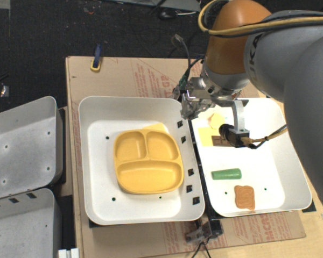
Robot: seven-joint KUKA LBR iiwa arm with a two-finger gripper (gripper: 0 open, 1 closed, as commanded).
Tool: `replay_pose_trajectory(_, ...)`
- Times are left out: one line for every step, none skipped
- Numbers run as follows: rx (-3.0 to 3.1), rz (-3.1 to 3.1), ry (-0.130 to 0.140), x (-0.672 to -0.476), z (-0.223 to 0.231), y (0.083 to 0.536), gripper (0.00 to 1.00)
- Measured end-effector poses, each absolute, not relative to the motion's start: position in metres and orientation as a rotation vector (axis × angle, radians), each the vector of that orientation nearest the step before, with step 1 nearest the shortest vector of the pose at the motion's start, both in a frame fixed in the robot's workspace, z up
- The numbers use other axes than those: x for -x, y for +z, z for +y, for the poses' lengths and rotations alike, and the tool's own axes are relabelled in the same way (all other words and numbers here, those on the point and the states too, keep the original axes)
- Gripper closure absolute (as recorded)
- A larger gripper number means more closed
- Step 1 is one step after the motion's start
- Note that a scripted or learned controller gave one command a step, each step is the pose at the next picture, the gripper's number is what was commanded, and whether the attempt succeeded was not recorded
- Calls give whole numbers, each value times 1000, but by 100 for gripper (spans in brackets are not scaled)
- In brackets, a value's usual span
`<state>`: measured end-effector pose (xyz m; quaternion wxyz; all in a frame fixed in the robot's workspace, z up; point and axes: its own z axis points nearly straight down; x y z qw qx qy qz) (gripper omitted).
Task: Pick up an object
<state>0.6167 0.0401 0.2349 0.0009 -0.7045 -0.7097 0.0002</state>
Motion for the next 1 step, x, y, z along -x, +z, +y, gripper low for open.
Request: replay_pose_trajectory(2213, -2231, -4, -634, 93, 231, 100)
